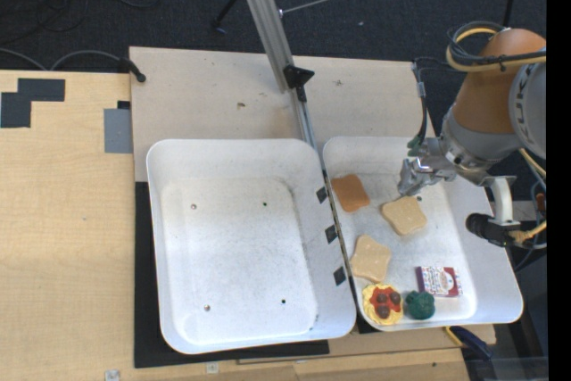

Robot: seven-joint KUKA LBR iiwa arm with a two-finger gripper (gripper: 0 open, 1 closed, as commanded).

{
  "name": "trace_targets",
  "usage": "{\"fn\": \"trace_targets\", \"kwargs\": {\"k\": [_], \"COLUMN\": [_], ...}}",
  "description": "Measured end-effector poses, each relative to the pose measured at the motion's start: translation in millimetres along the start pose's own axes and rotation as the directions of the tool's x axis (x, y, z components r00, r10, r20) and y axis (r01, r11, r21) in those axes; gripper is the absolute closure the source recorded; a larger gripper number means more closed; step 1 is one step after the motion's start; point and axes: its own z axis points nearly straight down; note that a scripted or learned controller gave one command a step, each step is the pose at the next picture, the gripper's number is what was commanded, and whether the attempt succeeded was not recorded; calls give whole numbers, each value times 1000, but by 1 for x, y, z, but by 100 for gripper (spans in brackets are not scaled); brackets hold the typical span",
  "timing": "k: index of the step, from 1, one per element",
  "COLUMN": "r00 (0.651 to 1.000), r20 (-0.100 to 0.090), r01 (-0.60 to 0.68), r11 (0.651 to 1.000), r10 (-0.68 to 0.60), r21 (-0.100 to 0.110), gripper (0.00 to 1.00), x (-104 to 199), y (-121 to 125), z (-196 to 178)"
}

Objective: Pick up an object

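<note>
My claw [412, 178] sits low in the right bin [486, 303], just above and left of the pale tan slab [404, 215], near its upper corner; can't tell whether it's spread or pressed together, too small and blurred, and nothing is visibly pinched. Likely target is that slab: flat, roughly square, matte, looks like toy bread. Risks as I judge them: it's thin and lies flush on smooth white plastic, so the tips could skate over the top or shove it sideways instead of getting under an edge. I'm off-centre toward the corner, so a close could clip one edge and spin it. The darker orange-brown slab [350, 192] is near on the left, by the divider, and could get nudged. A second pale slab [370, 259] lies lower, apart. Along the front rim: a round yellow piece with red blobs [383, 302], a knobbly dark green lump [419, 305], and a small flat red-and-white packet [438, 281]. Left bin [178, 326] is smooth white with shallow walls. Surface [62, 192] is light wood.
</note>
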Motion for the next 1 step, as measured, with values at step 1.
{"fn": "trace_targets", "kwargs": {"k": [1], "r00": [1000], "r20": [0], "r01": [4], "r11": [1000], "r10": [-4], "r21": [-2], "gripper": [100], "x": [2], "y": [3], "z": [-63]}}
